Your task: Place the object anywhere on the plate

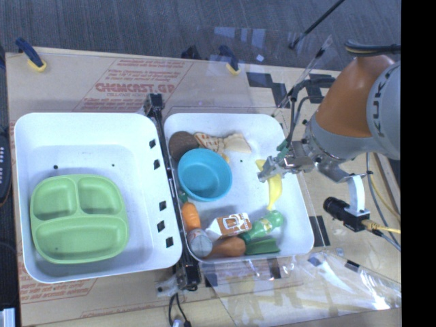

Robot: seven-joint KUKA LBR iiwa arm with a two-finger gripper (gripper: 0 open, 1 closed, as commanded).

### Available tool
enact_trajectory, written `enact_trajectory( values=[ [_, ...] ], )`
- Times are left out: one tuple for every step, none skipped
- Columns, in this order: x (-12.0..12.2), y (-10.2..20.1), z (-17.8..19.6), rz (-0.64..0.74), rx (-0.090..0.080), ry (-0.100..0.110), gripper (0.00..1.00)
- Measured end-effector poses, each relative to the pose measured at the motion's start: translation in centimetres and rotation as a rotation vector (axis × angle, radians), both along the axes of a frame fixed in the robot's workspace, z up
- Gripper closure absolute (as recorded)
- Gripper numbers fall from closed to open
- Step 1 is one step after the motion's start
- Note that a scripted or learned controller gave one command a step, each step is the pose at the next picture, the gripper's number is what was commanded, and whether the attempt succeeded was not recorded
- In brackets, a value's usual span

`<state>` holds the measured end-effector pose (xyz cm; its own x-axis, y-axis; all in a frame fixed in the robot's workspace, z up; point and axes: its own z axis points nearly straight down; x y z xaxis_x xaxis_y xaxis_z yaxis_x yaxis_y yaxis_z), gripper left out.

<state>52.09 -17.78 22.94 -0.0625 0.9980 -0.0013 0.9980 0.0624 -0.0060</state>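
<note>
I have the gripper (271, 172) over the right bin (300, 213), near its right wall, with a banana (273, 191) hanging from it. The fruit's upper end sits between the fingers, so I log the gripper as clamped on the banana. It hangs nearly upright, tip down, presumably because it is pinched at one end and its weight swings it below the grip.

The banana looks like a smooth yellow plastic toy, curved and tapering.

The plate (79, 218) lies in the left bin (27, 131), toward that bin's front-left corner. It is pale green and matte, rounded-rectangular, with three shallow compartments: two small at the back, one long at the front. Nothing rests on it, and it is well apart from the banana, across the divider between bins.

The rest of the clutter stays in the right bin: a blue bowl (204, 174) near its left wall, glossy and round; a carrot (191, 216) just in front of it; a small carton (231, 224) and a green bottle (261, 228) along the front edge.

My judgement: lift is in hand, transfer leftward remains.
</note>
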Motion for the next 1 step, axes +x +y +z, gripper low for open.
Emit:
enact_trajectory(
  values=[
    [4.16, 2.62, -3.86, -0.169, 0.000, 0.002, 1.00]
  ],
)
